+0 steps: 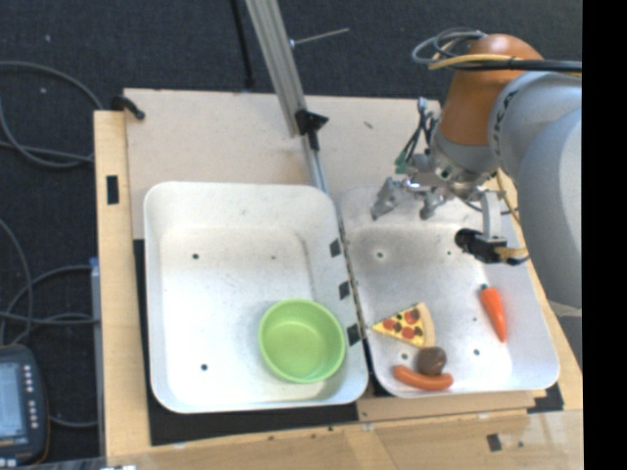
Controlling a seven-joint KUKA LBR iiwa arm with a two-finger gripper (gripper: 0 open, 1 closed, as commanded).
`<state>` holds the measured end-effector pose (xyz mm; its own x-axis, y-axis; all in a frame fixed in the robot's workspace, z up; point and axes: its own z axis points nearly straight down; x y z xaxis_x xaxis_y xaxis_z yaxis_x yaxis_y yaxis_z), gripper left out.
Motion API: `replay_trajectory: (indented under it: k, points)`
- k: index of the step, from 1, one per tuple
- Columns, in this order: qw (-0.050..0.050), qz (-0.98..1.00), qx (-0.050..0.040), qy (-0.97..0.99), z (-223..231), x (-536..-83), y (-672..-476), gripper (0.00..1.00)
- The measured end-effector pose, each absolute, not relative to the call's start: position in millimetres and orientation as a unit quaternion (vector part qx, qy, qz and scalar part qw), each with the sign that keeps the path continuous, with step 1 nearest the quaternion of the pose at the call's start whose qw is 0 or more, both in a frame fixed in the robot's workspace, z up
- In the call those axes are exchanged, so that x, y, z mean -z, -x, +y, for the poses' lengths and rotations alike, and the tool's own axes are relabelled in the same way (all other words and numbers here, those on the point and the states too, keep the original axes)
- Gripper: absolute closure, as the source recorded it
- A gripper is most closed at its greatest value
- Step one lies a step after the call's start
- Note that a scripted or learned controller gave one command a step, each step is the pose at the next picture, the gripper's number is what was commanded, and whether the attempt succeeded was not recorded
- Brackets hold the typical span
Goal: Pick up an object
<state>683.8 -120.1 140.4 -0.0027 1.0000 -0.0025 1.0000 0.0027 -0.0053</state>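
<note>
Over right bin's (pixel 549 355) far edge, fingers (pixel 404 202) apart w/ nothing btwn. Carrot (pixel 494 312) by right edge; pizza slice (pixel 406 325), sausage (pixel 423 378) near front edge. Green bowl (pixel 302 340) in left bin (pixel 196 262).

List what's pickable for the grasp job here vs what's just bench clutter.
Job items:
- pizza slice, right bin
- sausage, right bin
- brown round piece, right bin, beside the sausage
- carrot, right bin
- green bowl, left bin
- gripper, over the right bin's far edge

Lying about:
- aluminium rail
- cables on the floor
- handheld screen
</note>
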Motion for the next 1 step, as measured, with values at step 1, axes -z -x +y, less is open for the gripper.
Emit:
replay_trajectory:
  k: [1]
  points:
    - [-0.003, -0.708, 0.0005, 0.706, -120.9, -156.5, -686.2, 1.0]
